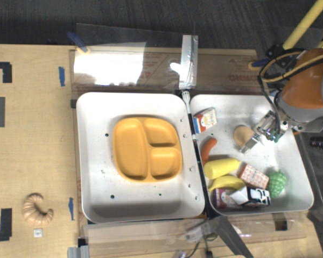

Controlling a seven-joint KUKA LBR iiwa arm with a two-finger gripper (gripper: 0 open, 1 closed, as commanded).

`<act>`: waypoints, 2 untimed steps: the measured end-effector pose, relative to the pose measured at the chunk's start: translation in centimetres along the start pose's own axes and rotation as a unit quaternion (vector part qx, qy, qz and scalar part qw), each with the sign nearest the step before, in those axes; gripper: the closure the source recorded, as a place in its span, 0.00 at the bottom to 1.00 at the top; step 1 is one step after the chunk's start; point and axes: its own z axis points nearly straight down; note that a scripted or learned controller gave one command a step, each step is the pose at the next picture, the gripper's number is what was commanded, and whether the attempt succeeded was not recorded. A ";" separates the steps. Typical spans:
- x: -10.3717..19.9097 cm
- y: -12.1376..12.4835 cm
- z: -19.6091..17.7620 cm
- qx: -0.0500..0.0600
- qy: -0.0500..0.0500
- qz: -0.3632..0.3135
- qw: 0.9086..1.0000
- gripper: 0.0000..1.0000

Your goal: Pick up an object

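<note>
Nearest the pincer, a small tan rounded toy like a bread roll (240, 135), lying on the floor of the right-hand shallow white bin (296, 160), right of centre in the frame. Just beside its lower right edge, the metal two-finger gripper (251, 142), reaching down-left from the frame's right side, fingertips close to the roll or touching it; whether spread or closed, cannot tell, and nothing visibly clamped between them. Behind it, the grey arm with its orange band (307, 87) at the right edge, trailed by black and yellow cables. Elsewhere in the same bin: a small white, red and blue carton (205, 119) near the upper left corner; an orange-red sausage-shaped toy (207, 148) against the left wall; a yellow banana-like toy (222, 168) below it, with a second yellow piece (226, 183) underneath; a pinkish patterned box (253, 176) to the right of these; a green bumpy toy (278, 182) further right; a dark packet with white and black markings (242, 197) along the lower wall. In the left-hand white bin (91, 160), centre of frame, an orange three-compartment plastic plate (147, 148). On the tan bench top at lower left, well apart from both bins, a curled beige croissant-like toy (37, 208).
</note>
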 end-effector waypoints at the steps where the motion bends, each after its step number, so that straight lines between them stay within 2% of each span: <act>1: 9.2 1.3 -0.2 -0.002 0.001 0.134 0.991 0.00; 2: 5.1 7.2 0.0 -0.001 0.000 0.200 0.980 0.00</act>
